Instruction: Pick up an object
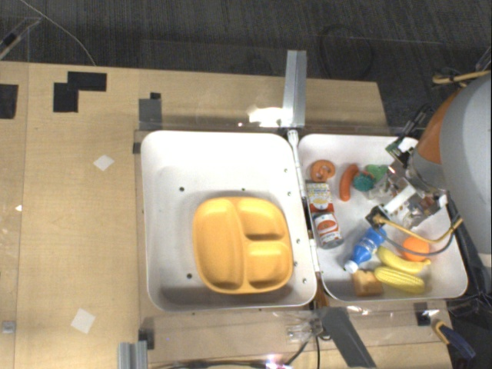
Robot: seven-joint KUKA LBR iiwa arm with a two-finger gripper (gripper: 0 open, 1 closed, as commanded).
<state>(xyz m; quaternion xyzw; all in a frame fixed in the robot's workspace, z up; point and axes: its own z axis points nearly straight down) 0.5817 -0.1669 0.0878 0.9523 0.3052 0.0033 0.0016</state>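
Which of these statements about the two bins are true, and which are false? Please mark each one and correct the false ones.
1. The yellow divided plate lies in the left bin. True.
2. The blue bottle lies in the left bin. False: it lies in the right bin, beside the bananas.
3. The claw is above the right bin. True.
4. The bananas lie at the far end of the right bin. False: they lie at its near end, by the front wall.
5. The red sausage-shaped toy lies next to the green object. True.
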